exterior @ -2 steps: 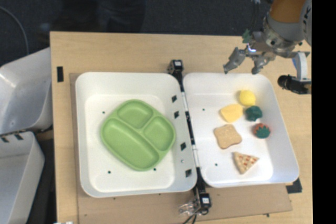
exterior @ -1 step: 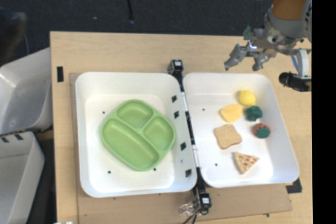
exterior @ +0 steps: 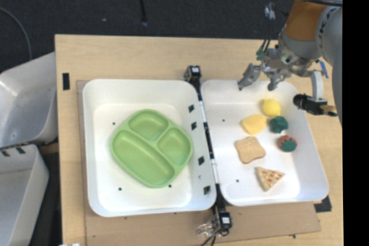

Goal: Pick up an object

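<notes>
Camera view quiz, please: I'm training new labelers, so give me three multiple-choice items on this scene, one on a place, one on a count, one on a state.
1. Where does the green plate lie?
A. left bin
B. right bin
C. bare bench

2. How many food pieces lie in the right bin?
A. two
B. five
C. eight

3. What is between the fingers of the gripper?
A. the pizza slice
B. the toast
C. nothing

Answers: 1 A, it sits in the left bin. 2 B, five separate pieces lie there. 3 C, the fingers are spread, above the bin's far edge.
</notes>
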`<state>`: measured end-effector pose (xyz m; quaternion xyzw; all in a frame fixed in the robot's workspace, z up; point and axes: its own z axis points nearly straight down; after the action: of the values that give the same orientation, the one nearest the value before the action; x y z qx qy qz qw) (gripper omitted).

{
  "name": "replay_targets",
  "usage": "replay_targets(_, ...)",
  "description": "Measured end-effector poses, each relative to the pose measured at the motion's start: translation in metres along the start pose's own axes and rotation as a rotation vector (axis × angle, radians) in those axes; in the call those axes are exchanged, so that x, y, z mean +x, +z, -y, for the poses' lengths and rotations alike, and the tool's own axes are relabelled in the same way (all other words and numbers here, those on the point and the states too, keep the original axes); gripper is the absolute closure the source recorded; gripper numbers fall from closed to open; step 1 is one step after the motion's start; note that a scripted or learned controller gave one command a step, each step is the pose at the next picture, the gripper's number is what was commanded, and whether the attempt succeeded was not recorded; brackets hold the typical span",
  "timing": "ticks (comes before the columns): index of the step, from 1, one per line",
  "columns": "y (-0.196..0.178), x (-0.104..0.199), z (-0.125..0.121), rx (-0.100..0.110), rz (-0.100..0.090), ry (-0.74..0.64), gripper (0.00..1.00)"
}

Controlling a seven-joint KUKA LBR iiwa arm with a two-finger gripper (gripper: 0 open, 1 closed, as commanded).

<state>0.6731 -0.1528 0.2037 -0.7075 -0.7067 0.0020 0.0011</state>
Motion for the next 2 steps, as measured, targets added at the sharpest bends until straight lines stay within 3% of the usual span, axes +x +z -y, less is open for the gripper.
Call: replay_targets(2, 0.098, 0.005, 0.003, -0.001, 0.0, -0.002, 0.0)
